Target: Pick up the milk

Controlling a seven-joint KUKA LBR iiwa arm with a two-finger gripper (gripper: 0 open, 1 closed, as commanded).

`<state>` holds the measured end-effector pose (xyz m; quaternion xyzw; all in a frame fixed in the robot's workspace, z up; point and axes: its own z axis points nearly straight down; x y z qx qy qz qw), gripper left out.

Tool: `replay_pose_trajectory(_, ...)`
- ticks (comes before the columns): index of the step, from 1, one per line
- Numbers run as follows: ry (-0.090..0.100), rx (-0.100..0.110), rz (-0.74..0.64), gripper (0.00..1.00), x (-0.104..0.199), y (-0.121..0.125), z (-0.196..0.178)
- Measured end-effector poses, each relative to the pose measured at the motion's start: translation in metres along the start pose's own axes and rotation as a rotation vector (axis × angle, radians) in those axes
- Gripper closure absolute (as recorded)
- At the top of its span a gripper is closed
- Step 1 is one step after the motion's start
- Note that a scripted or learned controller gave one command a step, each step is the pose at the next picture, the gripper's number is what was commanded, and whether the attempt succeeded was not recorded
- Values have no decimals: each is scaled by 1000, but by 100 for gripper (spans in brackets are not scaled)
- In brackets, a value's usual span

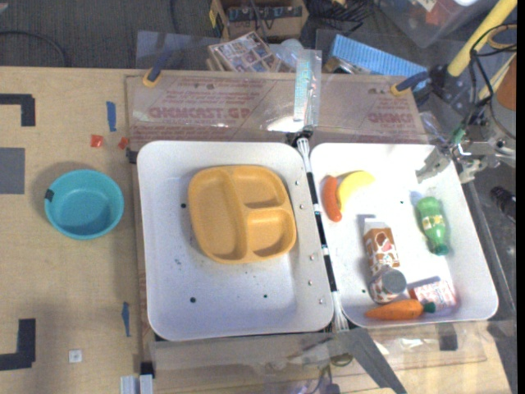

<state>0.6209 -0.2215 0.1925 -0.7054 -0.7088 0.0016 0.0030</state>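
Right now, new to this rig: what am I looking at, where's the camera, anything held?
One camera looks down at a slant on a bench with two shallow white bins. The left bin holds a yellow divided tray. The right bin holds a brown milk carton lying flat, a green bottle, a banana, two carrots, a grey can and a small pink pack. A blue bowl sits on the bench at far left. The robot arm enters from the right; its tool hovers at the right bin's upper right corner, apart from the milk, with nothing between its fingers.
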Motion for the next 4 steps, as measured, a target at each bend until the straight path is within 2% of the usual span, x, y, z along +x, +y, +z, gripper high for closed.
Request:
replay_pose_trajectory(1,0,1,-225,0,95,-50,43)
replay_pose_trajectory(2,-3,-5,-251,0,116,-77,102)
replay_pose_trajectory(3,-4,-8,-250,100,115,-75,93)
replay_pose_trajectory(4,-4,-8,-350,100,141,-53,-44)
